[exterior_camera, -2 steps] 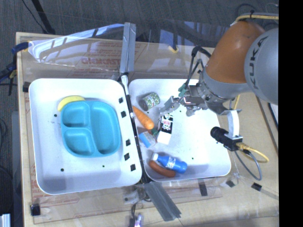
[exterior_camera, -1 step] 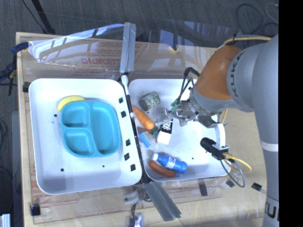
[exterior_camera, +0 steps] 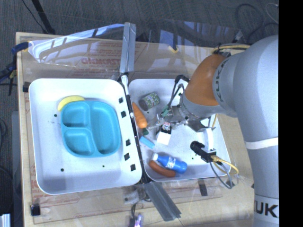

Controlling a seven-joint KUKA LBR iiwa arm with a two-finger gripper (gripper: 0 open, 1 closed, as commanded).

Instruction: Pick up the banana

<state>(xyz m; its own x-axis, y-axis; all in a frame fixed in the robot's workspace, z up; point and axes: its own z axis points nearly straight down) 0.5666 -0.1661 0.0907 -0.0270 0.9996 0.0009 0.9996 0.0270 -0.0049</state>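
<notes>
Nearest me: sausage (exterior_camera: 162,170) and blue bottle (exterior_camera: 171,163) in right bin (exterior_camera: 222,148) | my end effector (exterior_camera: 165,125) hangs here, grip state unclear | banana (exterior_camera: 70,100) lies far-left in left bin (exterior_camera: 45,169), tucked behind blue tray (exterior_camera: 90,127) | step: approach; next I must cross left.

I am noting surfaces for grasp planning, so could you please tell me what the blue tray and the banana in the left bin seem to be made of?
The blue tray looks like moulded plastic: uniform colour, smooth rounded compartments, a soft sheen. The banana, mostly hidden beneath the tray's far edge, shows a matte, even yellow; real fruit or a plastic toy cannot be told.
</notes>
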